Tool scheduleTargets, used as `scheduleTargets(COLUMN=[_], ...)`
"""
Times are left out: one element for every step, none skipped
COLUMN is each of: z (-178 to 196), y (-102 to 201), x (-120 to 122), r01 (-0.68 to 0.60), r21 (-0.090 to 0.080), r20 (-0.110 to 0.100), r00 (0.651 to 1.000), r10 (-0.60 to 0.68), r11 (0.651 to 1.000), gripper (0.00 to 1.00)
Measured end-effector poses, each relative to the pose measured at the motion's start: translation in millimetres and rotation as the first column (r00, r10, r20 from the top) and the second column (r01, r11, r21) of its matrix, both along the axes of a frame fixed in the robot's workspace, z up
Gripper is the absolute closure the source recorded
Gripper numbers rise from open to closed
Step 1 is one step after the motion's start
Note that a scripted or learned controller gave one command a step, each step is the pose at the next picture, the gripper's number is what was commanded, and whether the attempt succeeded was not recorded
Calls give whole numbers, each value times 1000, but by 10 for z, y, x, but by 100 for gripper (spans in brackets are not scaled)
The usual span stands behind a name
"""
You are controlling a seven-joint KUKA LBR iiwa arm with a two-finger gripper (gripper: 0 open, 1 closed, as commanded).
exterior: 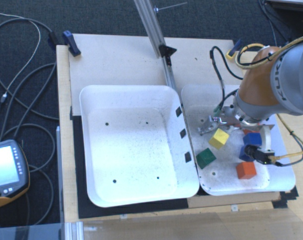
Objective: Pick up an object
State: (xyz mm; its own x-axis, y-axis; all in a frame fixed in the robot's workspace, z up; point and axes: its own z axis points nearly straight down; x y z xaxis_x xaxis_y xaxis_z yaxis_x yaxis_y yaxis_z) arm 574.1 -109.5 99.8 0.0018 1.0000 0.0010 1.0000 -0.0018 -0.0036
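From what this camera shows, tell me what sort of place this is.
Probably a robotics lab test bench: a robot arm reaches over two white bins, toy-like coloured blocks lie in the right bin, and a handheld control pendant and loose cables lie on the floor.

The arm point(279, 79) is seen reaching in from the right edge of the camera view, its upper body grey, an orange band point(256, 89) wrapped around it above the wrist. The wrist is pointed down and toward the left. Black cables point(219, 69) are looped off the orange section, and a yellow cable point(246, 49) is run along its upper side. The claw point(210, 125) is held low, extended leftward from the wrist as a small metallic assembly. Its tip is blurred and small, so its state cannot be read. A black fitting point(261, 155) is hung below the wrist.
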Motion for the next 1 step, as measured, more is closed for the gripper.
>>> scheduleTargets(z=[-4], y=[119], x=[-414], r01=[0], r21=[2], r20=[-2], r00=[1000], r10=[0], r11=[1000], gripper=[0])
